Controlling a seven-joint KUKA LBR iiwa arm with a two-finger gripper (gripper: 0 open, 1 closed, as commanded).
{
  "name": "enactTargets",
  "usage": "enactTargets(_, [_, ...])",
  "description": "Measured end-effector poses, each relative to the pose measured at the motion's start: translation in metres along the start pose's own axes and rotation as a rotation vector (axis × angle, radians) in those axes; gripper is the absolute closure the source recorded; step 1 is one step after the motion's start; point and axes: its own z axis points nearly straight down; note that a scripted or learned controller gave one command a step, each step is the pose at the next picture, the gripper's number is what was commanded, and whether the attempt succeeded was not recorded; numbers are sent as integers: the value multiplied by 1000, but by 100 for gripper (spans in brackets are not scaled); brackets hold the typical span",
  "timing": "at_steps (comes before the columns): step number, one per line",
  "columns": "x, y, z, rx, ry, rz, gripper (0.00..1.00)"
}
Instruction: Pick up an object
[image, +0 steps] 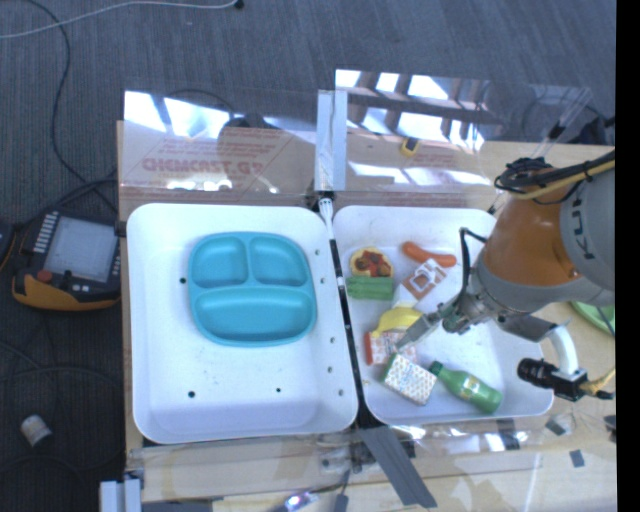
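Reaching into right bin (520, 400), fingers (408, 335) touching yellow toy (397, 320); fingers' spread unclear, cannot tell.

Bins (170, 400): smooth white plastic, slightly glossy. Blue tray (250, 290): matt plastic. Green bottle (466, 387): glossy plastic. Floor (60, 120) at 9 o'clock: rough dark carpet.

Hand (412, 338) fingertips blurred, gap unreadable. Yellow item (398, 319) beside hand partly hidden behind fingers. Arm (545, 255) cut off at right edge. Small packet (378, 347) under hand too indistinct to identify.
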Motion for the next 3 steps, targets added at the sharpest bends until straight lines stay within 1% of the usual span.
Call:
enactTargets(1, [-17,60,38,-14,-10,-19,0])
enactTargets(2, [-18,61,29,-17,-10,-17,100])
enactTargets(3, [27,28,-53,1,-3,36,100])
